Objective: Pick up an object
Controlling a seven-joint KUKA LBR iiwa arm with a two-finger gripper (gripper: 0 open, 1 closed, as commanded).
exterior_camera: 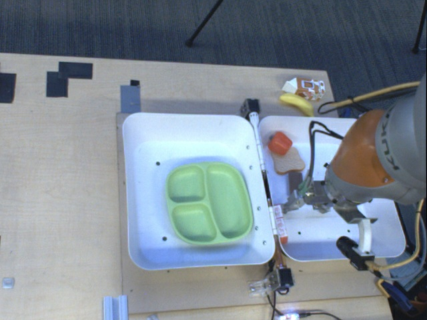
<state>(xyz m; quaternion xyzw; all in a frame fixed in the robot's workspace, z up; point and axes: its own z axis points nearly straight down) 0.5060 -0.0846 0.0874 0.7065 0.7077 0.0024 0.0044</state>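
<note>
Objects up for grabs sit in the right bin (313,245): a red block (280,142) touching a brown bread-like slice (289,162) just below it, both near the top left corner. The gripper (298,199) hangs low over the bin's left side, just below the slice; can't tell how it's set. The left bin (143,179) holds a green divided plate (208,202). A banana (295,103) lies on the desk (60,199) behind the bins.

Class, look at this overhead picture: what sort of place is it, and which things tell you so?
Probably a robotics lab test bench: a grey and orange robot arm reaches over two white bins, loose cables trail nearby, and a green divided plate serves as a practice object.
</note>
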